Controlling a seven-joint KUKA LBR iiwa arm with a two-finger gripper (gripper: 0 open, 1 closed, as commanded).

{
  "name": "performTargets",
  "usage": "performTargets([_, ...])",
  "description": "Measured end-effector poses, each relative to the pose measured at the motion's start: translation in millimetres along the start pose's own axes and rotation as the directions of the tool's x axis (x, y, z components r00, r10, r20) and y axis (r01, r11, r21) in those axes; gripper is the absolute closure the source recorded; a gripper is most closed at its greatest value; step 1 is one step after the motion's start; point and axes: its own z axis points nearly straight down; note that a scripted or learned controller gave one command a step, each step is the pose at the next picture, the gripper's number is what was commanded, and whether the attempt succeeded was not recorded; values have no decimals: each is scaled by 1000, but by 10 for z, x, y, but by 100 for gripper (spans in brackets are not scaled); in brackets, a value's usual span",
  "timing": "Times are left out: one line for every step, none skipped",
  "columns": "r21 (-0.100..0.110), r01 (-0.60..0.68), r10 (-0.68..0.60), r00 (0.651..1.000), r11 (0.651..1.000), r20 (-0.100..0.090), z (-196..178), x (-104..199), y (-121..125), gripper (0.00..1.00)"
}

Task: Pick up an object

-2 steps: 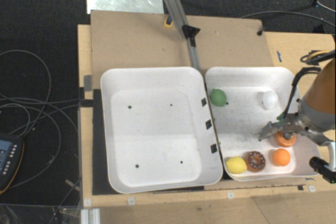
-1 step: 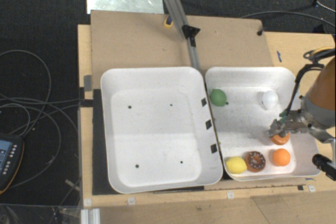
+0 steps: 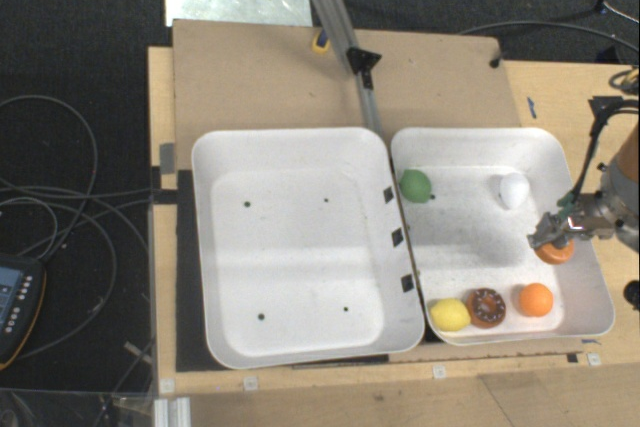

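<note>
**A:** Five loose things in the right bin (image 3: 470, 147) plus one at the gripper (image 3: 553, 237), mid-right of frame. Is your grab good?

**B:** Can't tell tbh. The orange object (image 3: 555, 253) sits right under the tip, against the bin's right wall, partly hidden. Whether it's pinched or just touched, idk.

**A:** How'll it handle?

**B:** Looks small, round, prob light and smooth, so it'll roll or squirt out if you catch it off-centre. You'd want to take it across the widest part.

**A:** Other options?

**B:** Green ball (image 3: 416, 185) at upper left of that bin, white ball (image 3: 512, 190) upper right, yellow lemon (image 3: 450, 315), donut (image 3: 487, 307), orange ball (image 3: 536, 299) along the bottom.
</note>
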Motion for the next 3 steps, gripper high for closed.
performTargets([1,1,-1,1000,1000,0,-455,-20,82,100])
performTargets([0,2,-2,1000,1000,0,-995,-28,104,100])
performTargets([5,7,-7,1000,1000,-4,-972,522,191,100])
